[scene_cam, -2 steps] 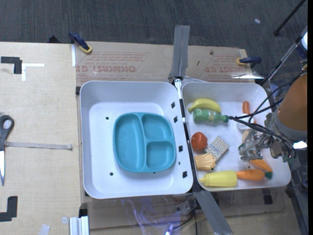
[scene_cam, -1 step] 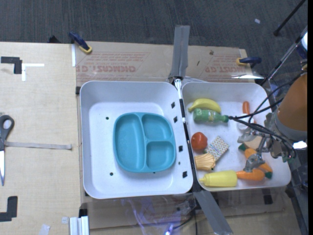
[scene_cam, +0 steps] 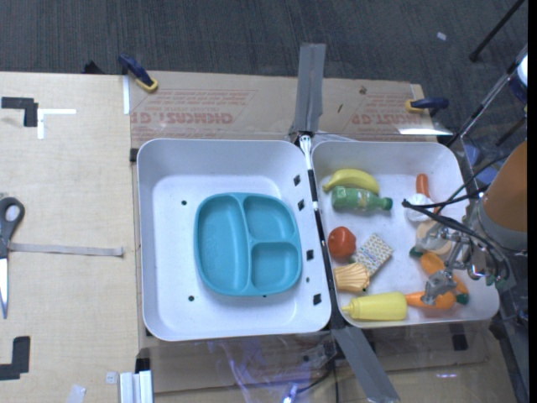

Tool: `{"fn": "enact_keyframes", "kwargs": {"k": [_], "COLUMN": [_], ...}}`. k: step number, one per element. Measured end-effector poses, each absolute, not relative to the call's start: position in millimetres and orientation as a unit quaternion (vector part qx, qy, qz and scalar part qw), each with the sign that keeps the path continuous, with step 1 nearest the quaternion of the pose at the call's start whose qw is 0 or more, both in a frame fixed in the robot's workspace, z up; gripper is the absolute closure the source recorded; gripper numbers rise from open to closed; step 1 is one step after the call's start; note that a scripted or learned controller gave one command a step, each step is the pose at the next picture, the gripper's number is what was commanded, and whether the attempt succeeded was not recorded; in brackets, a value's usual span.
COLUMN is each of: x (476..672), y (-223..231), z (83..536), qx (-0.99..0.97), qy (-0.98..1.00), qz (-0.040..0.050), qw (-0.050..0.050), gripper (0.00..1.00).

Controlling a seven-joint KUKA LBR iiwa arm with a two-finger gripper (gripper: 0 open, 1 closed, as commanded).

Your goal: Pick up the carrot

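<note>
The carrot (scene_cam: 435, 301), orange with a small green end on its left, lies in the front right corner of the right bin (scene_cam: 388, 148), just right of a yellow squeeze bottle (scene_cam: 375, 306). My gripper (scene_cam: 439, 287) reaches in from the right and hangs low directly over the carrot, covering its middle. Cables and the wrist hide part of that corner.
The right bin also holds a banana (scene_cam: 352, 178), a green bottle (scene_cam: 359, 199), a tomato (scene_cam: 341, 241), a patterned cracker (scene_cam: 374, 252), a yellow ridged piece (scene_cam: 351, 277), another orange piece (scene_cam: 430, 264) and a small red item (scene_cam: 421, 184). A teal divided plate (scene_cam: 249, 243) lies in the left bin (scene_cam: 159, 250).
</note>
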State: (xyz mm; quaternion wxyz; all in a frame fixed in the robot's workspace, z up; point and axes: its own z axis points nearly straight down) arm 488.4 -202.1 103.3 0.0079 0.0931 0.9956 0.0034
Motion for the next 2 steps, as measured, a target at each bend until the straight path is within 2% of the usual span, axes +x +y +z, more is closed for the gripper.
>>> {"fn": "enact_keyframes", "kwargs": {"k": [1,2], "x": [494.2,496.7], "y": [-203,-203], "z": [114,124], "qx": [0.091,0.090], "qy": [0.996,0.996], "qz": [0.0001,-0.0009], "qw": [0.018,0.021], "gripper": [1.00,1.00]}}
